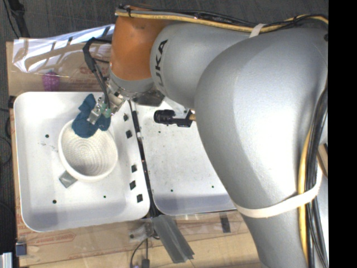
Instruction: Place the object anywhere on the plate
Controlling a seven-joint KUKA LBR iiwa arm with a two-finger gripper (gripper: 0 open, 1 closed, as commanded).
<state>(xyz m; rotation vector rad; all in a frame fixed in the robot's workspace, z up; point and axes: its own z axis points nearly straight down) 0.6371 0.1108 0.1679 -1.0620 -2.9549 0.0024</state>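
Roughly: blue obj point(88, 119) just lower-left of gripper point(104, 111), overlapping plate point(62, 147) top rim, frame upper left; grip state can't tell.

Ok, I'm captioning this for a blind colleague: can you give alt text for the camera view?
A grey robot arm's tool is at a blue object that overlaps the upper rim of a white plate in the left bin. The arm covers much of the right bin.
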